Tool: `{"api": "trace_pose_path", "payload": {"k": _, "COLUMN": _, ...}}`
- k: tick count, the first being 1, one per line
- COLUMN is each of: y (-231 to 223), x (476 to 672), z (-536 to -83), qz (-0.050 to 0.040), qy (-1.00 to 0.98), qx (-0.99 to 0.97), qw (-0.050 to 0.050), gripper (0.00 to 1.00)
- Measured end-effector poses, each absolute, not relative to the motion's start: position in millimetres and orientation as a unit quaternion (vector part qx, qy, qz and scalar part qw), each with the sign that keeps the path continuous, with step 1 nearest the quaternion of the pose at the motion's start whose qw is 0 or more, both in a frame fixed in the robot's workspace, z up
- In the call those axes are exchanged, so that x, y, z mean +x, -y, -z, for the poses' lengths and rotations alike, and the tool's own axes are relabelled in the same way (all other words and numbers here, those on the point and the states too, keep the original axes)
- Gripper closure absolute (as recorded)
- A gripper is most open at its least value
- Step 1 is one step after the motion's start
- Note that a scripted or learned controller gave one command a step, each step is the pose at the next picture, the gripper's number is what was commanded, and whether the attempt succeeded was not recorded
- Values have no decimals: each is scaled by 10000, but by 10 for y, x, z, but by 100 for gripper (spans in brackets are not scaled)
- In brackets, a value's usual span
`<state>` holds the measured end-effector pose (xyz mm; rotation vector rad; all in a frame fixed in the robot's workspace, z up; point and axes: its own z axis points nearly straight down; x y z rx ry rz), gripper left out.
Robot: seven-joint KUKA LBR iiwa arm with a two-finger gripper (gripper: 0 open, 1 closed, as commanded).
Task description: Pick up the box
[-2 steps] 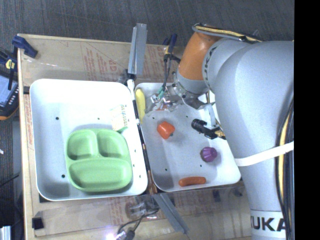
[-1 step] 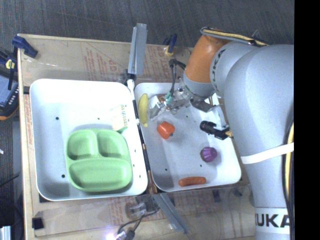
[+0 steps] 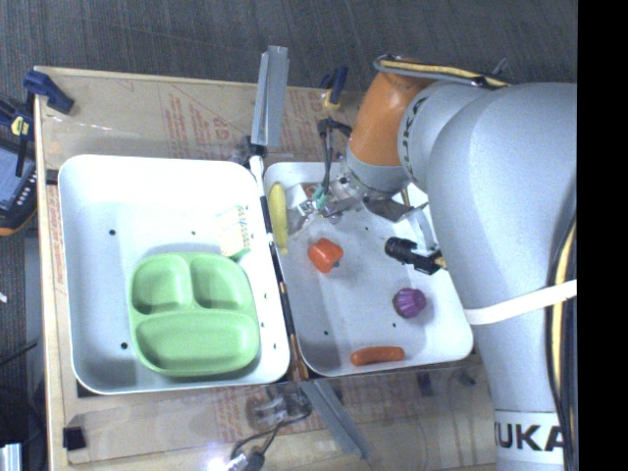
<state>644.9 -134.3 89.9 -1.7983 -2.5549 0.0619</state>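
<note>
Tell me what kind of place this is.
Likely a robot lab bench for pick tests: a KUKA arm over two white bins of toy food, clamps at the board's edge.

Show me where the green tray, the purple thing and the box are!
green tray (image 3: 193, 314), camera view, on the ridge above its big lower compartment.
purple thing (image 3: 410, 303), camera view, on its rounded middle.
box (image 3: 235, 231), camera view, on its pale top face, near the left bin's right wall.

Left bin (image 3: 78, 263): divided tray (image 3: 193, 314) in near half, box (image 3: 235, 231) behind it, against right wall.
</note>
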Motion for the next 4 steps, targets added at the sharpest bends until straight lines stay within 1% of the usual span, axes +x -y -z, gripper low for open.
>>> {"api": "trace_pose_path", "payload": {"k": 1, "y": 1287, "x": 6472, "z": -994, "qz": -150, "qy": 8197, "qx": -5726, "qw": 83, "gripper": 100}}
{"api": "trace_pose_path", "payload": {"k": 2, "y": 1224, "x": 6542, "z": -2041, "qz": 14, "qy": 8193, "qx": -5733, "qw": -4, "gripper": 100}}
{"api": "trace_pose_path", "payload": {"k": 3, "y": 1221, "x": 6540, "z": -2033, "qz": 13, "qy": 8194, "qx": -5732, "qw": 2, "gripper": 0}}
{"api": "trace_pose_path", "payload": {"k": 4, "y": 2114, "x": 6273, "z": -910, "qz": -8, "qy": 7966, "qx": -6045, "qw": 13, "gripper": 0}}
